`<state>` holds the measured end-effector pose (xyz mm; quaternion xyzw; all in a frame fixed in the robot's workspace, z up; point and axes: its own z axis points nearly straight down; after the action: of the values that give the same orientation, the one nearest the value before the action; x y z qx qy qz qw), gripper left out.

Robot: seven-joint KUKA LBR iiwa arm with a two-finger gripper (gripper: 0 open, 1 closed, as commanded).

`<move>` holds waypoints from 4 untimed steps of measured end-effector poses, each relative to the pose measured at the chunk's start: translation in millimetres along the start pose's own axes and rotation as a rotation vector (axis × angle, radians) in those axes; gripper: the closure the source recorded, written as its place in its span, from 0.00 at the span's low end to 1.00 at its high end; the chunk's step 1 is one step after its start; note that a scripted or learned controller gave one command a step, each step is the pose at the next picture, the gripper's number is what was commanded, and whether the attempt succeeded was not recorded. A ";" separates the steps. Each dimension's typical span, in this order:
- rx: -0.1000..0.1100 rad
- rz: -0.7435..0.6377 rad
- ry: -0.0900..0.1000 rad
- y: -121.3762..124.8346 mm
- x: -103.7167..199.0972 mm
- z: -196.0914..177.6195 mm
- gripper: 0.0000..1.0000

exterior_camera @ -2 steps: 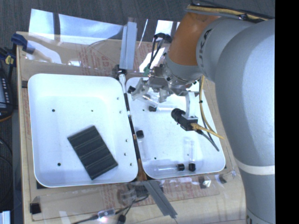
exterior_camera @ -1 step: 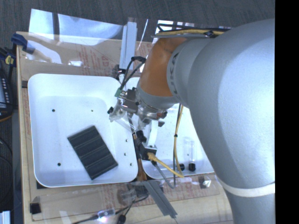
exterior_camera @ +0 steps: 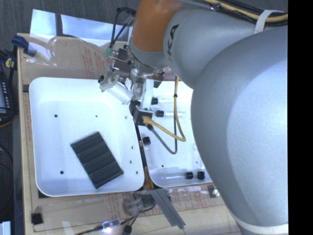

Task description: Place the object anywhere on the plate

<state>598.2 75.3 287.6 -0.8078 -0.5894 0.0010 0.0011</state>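
Bench with two white bins side by side; left bin (exterior_camera: 44,131) carries a dark ribbed rectangular plate (exterior_camera: 97,159) near its front edge, long axis running diagonally. Gripper (exterior_camera: 120,89) hangs over that bin's back right corner; can't tell whether it's spread or closed, nor whether it carries the object. Plate lies forward-left of it, path unobstructed. Arm (exterior_camera: 234,97) covers most of right bin (exterior_camera: 168,177).

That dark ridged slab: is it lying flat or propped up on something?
Flat. The dark ridged slab lies on the floor of the left bin, with nothing under it.
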 end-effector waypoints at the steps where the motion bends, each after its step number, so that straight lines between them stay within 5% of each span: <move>1: 0.004 0.092 -0.003 30.3 90.3 81.0 1.00; 2: -0.002 -0.257 0.001 16.9 135.8 12.8 1.00; 3: 0.005 0.056 -0.004 10.6 153.3 136.4 1.00; 4: 0.003 -0.543 -0.002 -60.3 80.8 97.2 1.00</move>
<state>565.2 170.8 190.5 -0.6201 -0.7845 0.0024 0.0017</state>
